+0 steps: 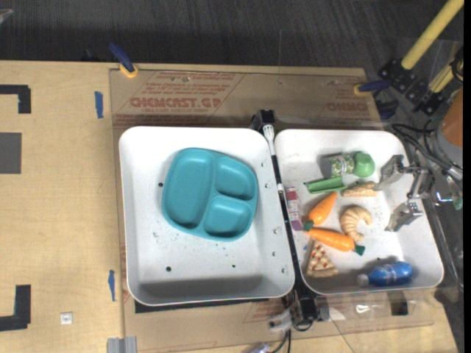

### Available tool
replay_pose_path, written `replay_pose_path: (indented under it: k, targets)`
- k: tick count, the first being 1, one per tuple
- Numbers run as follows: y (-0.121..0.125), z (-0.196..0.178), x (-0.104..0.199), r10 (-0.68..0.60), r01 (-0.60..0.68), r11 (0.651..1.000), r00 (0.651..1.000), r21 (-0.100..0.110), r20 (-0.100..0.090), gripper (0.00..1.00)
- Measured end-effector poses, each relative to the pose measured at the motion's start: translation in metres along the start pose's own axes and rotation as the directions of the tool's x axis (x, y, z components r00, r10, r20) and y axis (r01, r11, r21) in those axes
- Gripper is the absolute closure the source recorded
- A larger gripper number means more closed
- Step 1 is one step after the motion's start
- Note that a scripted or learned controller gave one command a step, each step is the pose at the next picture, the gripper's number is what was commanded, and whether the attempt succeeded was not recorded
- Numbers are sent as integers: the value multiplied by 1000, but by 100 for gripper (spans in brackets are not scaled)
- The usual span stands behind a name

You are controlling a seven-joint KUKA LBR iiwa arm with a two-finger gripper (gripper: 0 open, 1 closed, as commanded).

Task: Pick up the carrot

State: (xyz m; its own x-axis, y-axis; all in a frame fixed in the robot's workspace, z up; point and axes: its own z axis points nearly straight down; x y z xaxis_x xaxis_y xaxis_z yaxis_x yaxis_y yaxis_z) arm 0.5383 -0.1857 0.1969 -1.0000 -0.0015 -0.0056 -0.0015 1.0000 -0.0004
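The gripper (401,197) hangs with its fingers spread wide and holding nothing, just to the right of the croissant (354,220), probably because the carrot (335,239) lies directly below that croissant.

cardboard sheet (176,94) | red print "CHEMCAST GP" | smaller print unreadable
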Motion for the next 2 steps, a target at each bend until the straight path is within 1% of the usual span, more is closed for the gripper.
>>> replay_pose_path:
  k: [1,2]
  targets:
    - [63,101,0,-140,140,990,990,2,6,0]
    - [93,106,37,-141,141,990,990,5,13,0]
